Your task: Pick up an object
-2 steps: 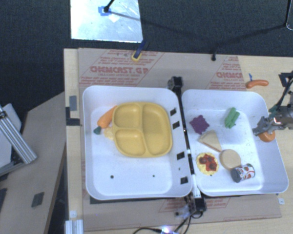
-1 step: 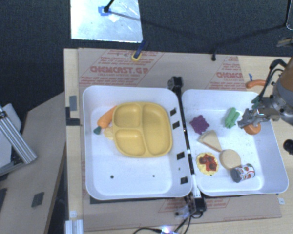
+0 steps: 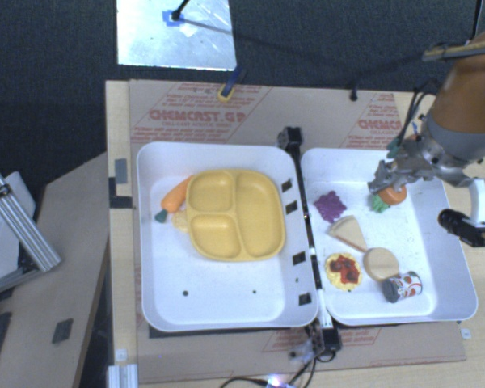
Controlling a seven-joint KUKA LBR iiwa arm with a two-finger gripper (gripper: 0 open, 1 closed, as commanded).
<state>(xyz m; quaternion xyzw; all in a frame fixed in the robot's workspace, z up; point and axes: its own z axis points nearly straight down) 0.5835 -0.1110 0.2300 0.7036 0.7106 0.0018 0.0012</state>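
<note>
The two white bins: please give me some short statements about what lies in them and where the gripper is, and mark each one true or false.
1. The yellow divided plate lies in the left bin. True.
2. The orange carrot lies in the right bin. False: it lies in the left bin, at the plate's left edge.
3. The gripper is over the right bin, at the orange and green toy. True.
4. The purple grapes sit on the yellow plate. False: they lie on the floor of the right bin, near the divider.
5. The small can lies on its side near the right bin's front edge. True.
</note>
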